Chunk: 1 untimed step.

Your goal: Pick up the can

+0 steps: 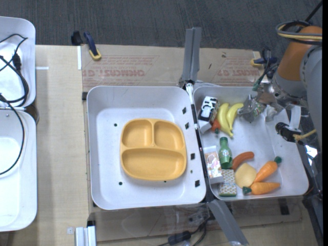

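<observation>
The can [207, 108] is a small black-and-white one lying at the far left corner of the right bin [287, 188], against the divider and just left of the bananas [228, 118]. My gripper [250, 110] hangs low over the far part of the same bin, right of the bananas and a short way from the can. Nothing is visible in its grasp. The grey arm with its orange band [300, 50] reaches in from the right edge.
The right bin also holds a green bottle [224, 152], a sausage [242, 159], two carrots [266, 180], a yellow lump [245, 176] and small boxes [214, 164]. A yellow divided plate [153, 149] lies in the left bin [102, 117].
</observation>
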Each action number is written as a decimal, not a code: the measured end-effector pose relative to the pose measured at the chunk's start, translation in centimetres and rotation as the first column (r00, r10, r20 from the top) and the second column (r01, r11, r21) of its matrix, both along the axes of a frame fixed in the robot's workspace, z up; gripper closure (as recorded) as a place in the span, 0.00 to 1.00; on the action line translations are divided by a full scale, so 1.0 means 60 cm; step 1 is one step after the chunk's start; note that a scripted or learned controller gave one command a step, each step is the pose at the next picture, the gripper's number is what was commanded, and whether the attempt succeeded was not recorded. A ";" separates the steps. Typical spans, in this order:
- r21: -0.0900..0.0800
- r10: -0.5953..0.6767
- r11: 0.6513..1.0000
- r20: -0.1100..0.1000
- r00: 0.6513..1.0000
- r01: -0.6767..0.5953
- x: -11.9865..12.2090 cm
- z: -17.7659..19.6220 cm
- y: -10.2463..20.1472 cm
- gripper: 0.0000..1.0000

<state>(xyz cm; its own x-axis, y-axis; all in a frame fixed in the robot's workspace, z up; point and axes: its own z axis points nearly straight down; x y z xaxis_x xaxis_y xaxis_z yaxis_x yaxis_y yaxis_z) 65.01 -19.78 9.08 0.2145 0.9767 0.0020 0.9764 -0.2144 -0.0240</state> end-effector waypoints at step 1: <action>-0.005 0.000 1.000 0.007 1.000 0.000 0.002 0.016 0.000 1.00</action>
<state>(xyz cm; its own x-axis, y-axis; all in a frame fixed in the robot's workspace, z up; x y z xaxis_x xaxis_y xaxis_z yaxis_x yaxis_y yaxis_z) 65.14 -19.77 10.06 0.2142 0.9768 -0.0016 0.9767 -0.2142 -0.0164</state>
